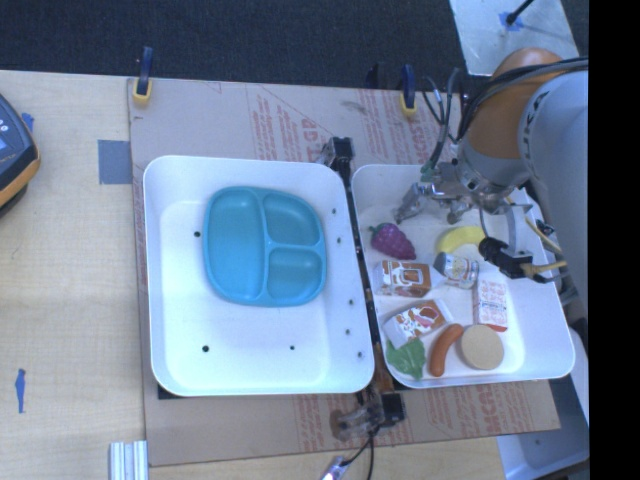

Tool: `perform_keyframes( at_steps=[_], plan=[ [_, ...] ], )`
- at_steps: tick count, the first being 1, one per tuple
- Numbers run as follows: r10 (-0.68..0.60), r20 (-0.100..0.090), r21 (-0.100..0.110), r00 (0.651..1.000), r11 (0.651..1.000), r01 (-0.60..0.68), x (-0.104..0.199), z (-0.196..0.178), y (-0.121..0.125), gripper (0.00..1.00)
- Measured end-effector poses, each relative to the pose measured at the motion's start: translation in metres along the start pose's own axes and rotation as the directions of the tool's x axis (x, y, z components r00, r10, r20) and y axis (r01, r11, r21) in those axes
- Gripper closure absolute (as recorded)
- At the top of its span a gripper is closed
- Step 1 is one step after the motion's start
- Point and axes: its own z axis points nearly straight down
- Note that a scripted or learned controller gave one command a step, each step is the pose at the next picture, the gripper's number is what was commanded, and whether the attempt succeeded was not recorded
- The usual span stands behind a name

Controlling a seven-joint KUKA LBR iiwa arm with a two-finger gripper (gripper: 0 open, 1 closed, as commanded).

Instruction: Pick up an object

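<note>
Your things to pick from all lie in the right bin (556, 363): purple grapes (392, 239) near its left wall, a yellow banana (461, 238) further right, a small can (458, 267) just below the banana, two little snack packs (403, 278) (416, 320) down the left side, a red and white packet (491, 303), a sausage (444, 349) touching a round tan cookie (481, 348), and a green leaf (405, 358) in the bottom corner. The hand (432, 199) sits over the top part of this bin, above the grapes and a bit left of the banana. You can see metal parts spread out there, but you cannot tell if the hand is wide or narrow, and nothing shows between its parts, so count it as holding nothing. The grapes and the banana look like the closest picks. Here is what could go wrong: the things are packed close, so the hand may bump a neighbor, like the can beside the banana, and push it away. The banana and the grapes are round and smooth, so they may slip out when squeezed. The hand is also near the top wall of the bin and could knock it. The left bin (170, 368) holds a blue plate (265, 245) with three parts, well apart from the hand, and both bins rest on the bench (60, 298)
</note>
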Motion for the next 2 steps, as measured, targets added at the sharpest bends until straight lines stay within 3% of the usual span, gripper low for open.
perform_keyframes(
  at_steps=[1,2],
  plan=[
    [0.003,-0.001,-0.002,1.000,1.000,-0.003,-0.081,-0.001,-0.023,0.00],
    [0.001,0.000,-0.002,1.000,1.000,-0.001,-0.048,0.000,-0.104,0.00]
  ],
)
